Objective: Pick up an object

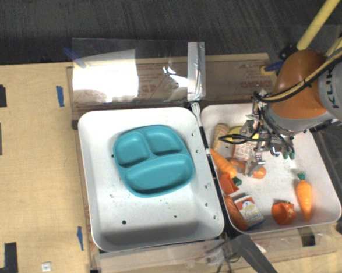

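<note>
A: Camera view looks down on 2 white bins; what sits in the left bin [100,214]?

B: 1 teal divided plate [153,159], near its centre.

A: And the right bin [329,180]?

B: Toy food. An orange carrot [304,196] lies at 4 o'clock, a red tomato-like piece [283,211] just beside it toward 5. A small carton [249,209] rests at 7, another carrot [224,166] along the 9 o'clock wall, and a tan piece [220,133] at 10.

A: The gripper [258,159]?

B: Lowered near the bin's middle, toward 11, over a small packet [242,151]. Cables clutter it; I cannot tell how wide it stands or whether it grips anything.
</note>
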### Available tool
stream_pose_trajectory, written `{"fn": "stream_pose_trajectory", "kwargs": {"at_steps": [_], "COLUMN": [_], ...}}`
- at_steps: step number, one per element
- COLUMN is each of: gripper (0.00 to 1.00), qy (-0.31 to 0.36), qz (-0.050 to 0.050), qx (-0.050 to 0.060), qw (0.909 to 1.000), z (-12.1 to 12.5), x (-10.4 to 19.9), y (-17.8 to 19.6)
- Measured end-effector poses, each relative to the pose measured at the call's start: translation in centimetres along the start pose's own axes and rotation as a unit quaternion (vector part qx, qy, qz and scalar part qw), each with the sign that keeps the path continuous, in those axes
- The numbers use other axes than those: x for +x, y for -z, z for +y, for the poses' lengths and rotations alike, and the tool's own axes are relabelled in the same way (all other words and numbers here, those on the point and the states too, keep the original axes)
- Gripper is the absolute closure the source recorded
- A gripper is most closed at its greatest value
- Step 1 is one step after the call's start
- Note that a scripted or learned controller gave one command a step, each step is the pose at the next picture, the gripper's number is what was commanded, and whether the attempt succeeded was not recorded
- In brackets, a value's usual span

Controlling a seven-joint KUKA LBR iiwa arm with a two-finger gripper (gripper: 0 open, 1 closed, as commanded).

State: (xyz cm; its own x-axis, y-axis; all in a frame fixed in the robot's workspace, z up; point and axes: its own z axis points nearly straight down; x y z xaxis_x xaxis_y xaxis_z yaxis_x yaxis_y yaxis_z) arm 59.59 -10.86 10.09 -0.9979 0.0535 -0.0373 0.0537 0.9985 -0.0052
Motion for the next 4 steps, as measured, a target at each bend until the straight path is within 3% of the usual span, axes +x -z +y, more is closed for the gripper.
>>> {"fn": "stream_pose_trajectory", "kwargs": {"at_steps": [1, 4], "gripper": [0.0, 0.0], "qy": [-0.085, -0.145], "qz": [-0.005, 0.002], "qx": [-0.001, -0.003], "qw": [0.9964, 0.9895], "z": [1.01, 0.9], "x": [3.24, 2.47], "y": [0.17, -0.19]}}
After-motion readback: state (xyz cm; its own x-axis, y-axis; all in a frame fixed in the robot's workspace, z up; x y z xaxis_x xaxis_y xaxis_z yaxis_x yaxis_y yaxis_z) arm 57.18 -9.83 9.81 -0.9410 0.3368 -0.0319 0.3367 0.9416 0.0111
